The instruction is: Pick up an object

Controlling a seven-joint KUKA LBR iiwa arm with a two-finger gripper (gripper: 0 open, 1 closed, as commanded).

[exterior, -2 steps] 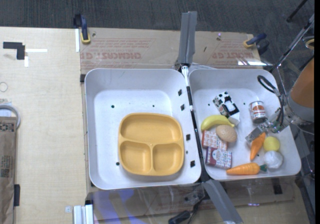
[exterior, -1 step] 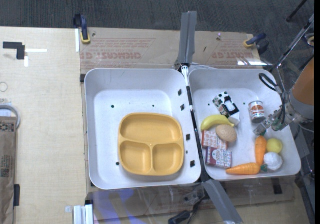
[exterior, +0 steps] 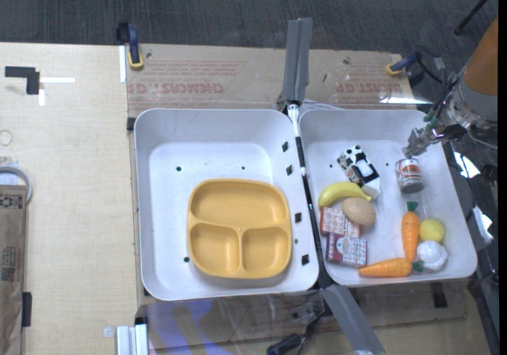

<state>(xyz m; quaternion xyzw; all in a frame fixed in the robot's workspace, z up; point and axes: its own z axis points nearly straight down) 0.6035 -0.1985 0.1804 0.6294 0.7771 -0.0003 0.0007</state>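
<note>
The arm (exterior: 485,76) enters as a thick rounded body whose visible stretch is orange, ending below in a pale grey metallic collar at the wrist. Beneath that collar sits the gripper (exterior: 417,142), a small cluster of silvery-grey metal parts with a few tiny green and red specks on its housing, too small to make out further. Dark cables run by the arm, one looping behind it and another trailing past the wrist.
</note>
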